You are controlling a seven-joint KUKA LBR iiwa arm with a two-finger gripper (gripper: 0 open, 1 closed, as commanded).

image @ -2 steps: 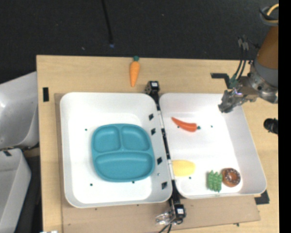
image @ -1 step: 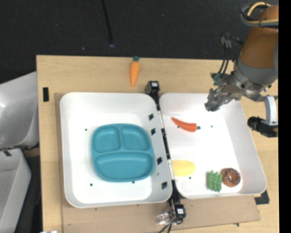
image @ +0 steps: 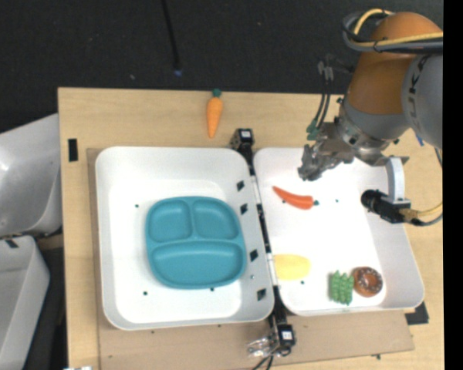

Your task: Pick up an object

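Note:
My gripper [image: 309, 171] hangs over the far part of the right bin [image: 393, 247], just above and to the right of a red chili pepper [image: 293, 198] lying on the bin floor. Nothing shows between its fingers. Nearer the front of the same bin lie a yellow lemon-shaped piece [image: 291, 266], a green leafy piece [image: 340, 287] and a brown doughnut [image: 366, 280]. The left bin [image: 116, 206] holds a teal divided plate [image: 194, 241].
An orange carrot [image: 214, 114] lies on the wooden bench [image: 139, 114] beyond the bins, outside both. A white object [image: 15, 183] stands left of the bench. The grey and orange arm [image: 382, 75] reaches in from the upper right.

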